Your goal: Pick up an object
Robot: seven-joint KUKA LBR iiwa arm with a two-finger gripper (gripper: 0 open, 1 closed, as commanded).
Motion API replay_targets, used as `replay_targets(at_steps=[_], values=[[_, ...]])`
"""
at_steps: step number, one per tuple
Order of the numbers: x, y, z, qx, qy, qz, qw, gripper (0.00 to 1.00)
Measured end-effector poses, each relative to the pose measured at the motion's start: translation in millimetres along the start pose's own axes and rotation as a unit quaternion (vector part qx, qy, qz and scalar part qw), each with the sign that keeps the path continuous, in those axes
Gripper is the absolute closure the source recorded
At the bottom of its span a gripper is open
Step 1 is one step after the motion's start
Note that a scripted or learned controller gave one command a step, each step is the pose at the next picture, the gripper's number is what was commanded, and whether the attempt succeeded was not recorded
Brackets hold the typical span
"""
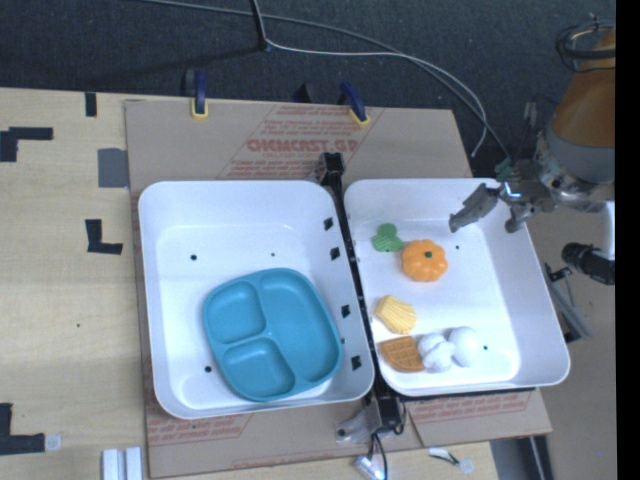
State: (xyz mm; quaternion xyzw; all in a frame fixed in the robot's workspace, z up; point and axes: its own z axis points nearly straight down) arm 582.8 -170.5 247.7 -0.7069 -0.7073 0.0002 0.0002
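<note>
Orange plastic pumpkin (424, 260) sits near the right white bin's (520, 298) far edge, ungrasped. Your grey two-finger gripper (492, 210) hovers at the far right corner, apparently spread and carrying nothing. Pick not started.

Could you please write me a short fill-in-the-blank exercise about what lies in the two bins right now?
1. The blue divided plate lies in the ____ bin.
2. The small pumpkin is coloured ____.
3. The green piece lies to the ____ of the pumpkin.
4. The end effector hovers over the ____ bin.

Missing words: left; orange; left; right
</note>
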Motion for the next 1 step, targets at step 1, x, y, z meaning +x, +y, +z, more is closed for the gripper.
replay_targets(at_steps=[1], values=[[-14.2,-4.8,76.7,0.003,0.001,0.001,1.0000,0.00]])
